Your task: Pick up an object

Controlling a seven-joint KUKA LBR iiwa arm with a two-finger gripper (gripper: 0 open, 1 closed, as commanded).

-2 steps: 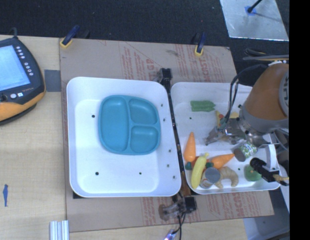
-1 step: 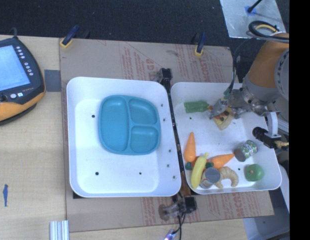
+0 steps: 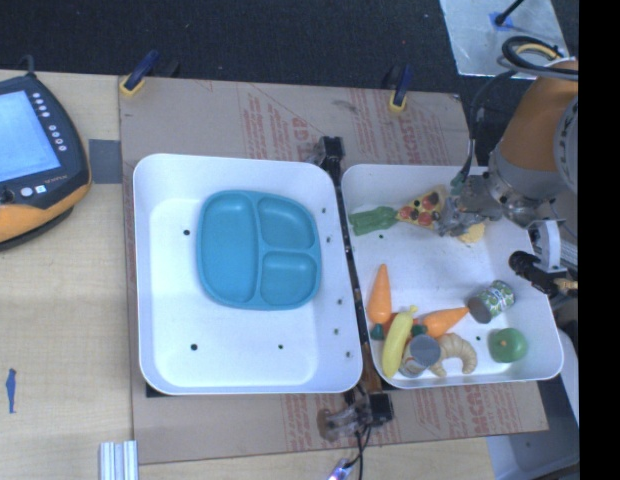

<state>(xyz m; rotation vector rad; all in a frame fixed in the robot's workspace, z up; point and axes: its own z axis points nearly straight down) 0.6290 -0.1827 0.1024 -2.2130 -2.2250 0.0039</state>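
Along the right white bin's (image 3: 550,373) near edge lie a yellow toy banana (image 3: 395,341), a tan croissant (image 3: 458,353), a round green fruit (image 3: 507,345), 2 orange carrots (image 3: 379,293) and a grey-green can (image 3: 491,300). At its far edge, a green pickle (image 3: 372,219) lies beside a pizza slice (image 3: 422,209); the claw (image 3: 460,218) hangs just past that slice, its grip impossible to judge. The left bin (image 3: 160,358) holds a teal divided plate (image 3: 258,248).

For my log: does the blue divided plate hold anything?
Empty. The blue divided plate shows three bare compartments in the left bin.
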